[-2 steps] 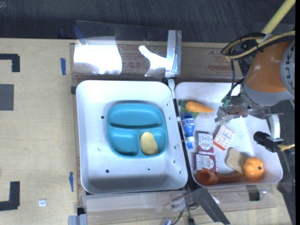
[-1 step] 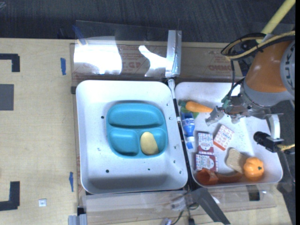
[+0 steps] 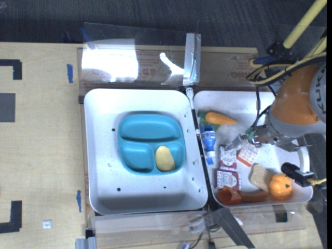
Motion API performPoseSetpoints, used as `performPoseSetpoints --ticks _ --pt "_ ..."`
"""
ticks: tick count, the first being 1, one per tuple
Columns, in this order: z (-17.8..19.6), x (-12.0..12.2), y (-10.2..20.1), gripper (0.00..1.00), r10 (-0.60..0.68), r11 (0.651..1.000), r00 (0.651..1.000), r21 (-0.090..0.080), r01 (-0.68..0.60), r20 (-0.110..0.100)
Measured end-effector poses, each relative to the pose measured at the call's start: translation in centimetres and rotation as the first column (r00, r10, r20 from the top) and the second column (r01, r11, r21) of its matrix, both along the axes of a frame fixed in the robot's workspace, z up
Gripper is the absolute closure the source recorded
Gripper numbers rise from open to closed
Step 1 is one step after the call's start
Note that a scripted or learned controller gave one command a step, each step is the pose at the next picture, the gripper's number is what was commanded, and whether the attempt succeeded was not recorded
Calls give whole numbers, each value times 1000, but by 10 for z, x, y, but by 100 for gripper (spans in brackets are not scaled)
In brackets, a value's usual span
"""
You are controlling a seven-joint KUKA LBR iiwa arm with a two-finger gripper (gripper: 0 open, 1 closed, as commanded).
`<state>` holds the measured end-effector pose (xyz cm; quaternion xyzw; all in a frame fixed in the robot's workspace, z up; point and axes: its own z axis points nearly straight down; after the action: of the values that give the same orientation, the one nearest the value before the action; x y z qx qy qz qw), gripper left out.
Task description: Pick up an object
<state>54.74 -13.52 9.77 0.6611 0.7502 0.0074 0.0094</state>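
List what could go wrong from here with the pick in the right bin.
1. The gripper hangs over a tight cluster: packets, a bottle and a carrot lie close together, so it may close on two things or none.
2. The packets lie flat and may slip.
3. The orange sits by the right bin's rim and could roll if nudged.

This is a robotics lab or test cell. A plywood table (image 3: 41,139) marked with black tape corners and blue tape tabs carries 2 shallow white bins (image 3: 98,108) set side by side, with a clear plastic shield (image 3: 135,61) taped up behind them. A grey and orange robot arm (image 3: 298,102) trailing loose yellow and black cables (image 3: 270,66) reaches in over dark carpet (image 3: 155,4).
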Motion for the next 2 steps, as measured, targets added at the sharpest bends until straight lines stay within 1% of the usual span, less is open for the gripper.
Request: performPoseSetpoints --ticks 1,2 --pt "2 -13 -1 0 14 1000 1000 -6 -14 15" --pt "11 -13 -3 100 12 1000 1000 -7 -12 13"
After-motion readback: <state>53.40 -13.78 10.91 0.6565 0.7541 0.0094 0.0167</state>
